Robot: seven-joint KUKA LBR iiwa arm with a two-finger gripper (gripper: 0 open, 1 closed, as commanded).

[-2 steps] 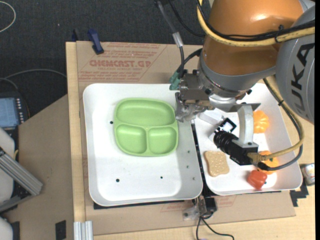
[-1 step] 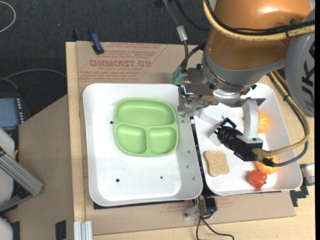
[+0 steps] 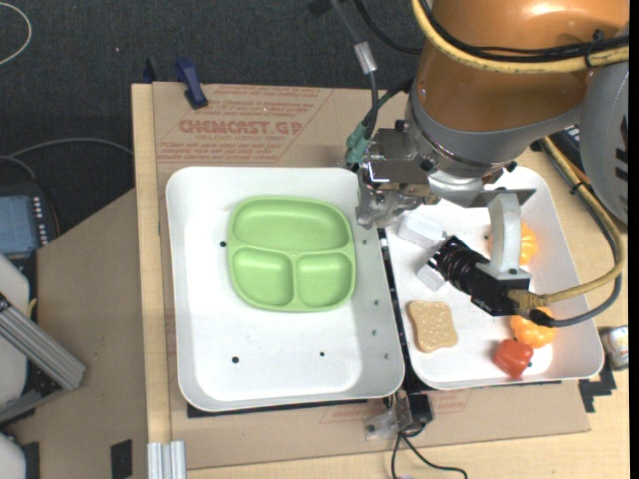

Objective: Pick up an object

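The arm [image 3: 519,68] hung low over the right bin's [image 3: 569,362] upper-left rim, its fingers' state impossible to tell, while the green tray [image 3: 292,252] left the left bin's [image 3: 200,367] lower half open.

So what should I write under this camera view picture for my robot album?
Robot arm reaches over the right bin of toy food, beside a green divided plate in the left bin.

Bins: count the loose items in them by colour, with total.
Green: 1, divided plate in left bin
Tan: 1, toast slice
Red: 1, pepper-like piece
Orange: 1, piece
White: 2, blocks
Total: 6; arm hides part of right bin.
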